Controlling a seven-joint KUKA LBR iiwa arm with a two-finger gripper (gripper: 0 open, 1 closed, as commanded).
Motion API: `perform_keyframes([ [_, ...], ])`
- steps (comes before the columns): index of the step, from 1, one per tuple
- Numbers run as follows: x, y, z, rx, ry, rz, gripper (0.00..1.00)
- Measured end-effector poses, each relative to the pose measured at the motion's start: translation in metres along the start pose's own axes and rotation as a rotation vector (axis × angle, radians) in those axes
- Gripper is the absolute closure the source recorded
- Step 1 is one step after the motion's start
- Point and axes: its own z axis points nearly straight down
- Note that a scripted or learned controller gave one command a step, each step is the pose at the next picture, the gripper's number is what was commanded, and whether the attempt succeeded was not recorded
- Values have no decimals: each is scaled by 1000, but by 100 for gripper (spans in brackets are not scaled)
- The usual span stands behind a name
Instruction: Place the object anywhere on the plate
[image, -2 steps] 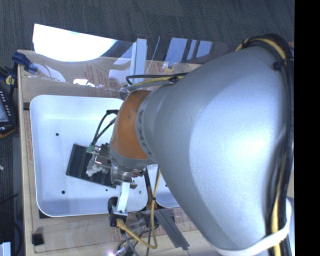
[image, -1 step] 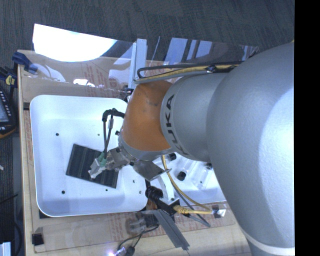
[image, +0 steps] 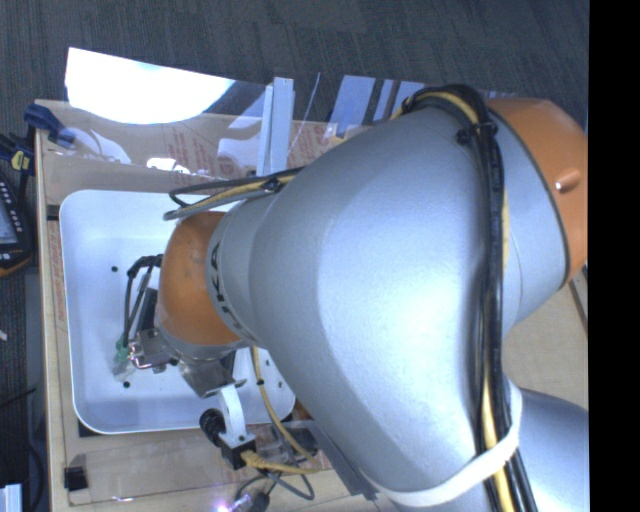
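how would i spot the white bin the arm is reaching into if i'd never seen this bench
Start from the big grey arm covering most of the picture. Follow it down to its orange band at the left. The white bin lies beneath it, a shallow tray with rounded corners, bright against the brown bench.

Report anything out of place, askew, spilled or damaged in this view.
Nothing looks spilled or damaged. The grey arm reaches across and covers most of the bench, with its wrist low over the left white bin. The visible floor of that bin shows just small dark specks. Cables hang loose near the bin's front edge.

Bulky arm (image: 400, 280) over the bin (image: 85, 300), left strip free.
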Motion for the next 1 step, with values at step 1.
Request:
perform_keyframes([
  [1, -1, -1, 1, 3, -1, 1, 0],
])
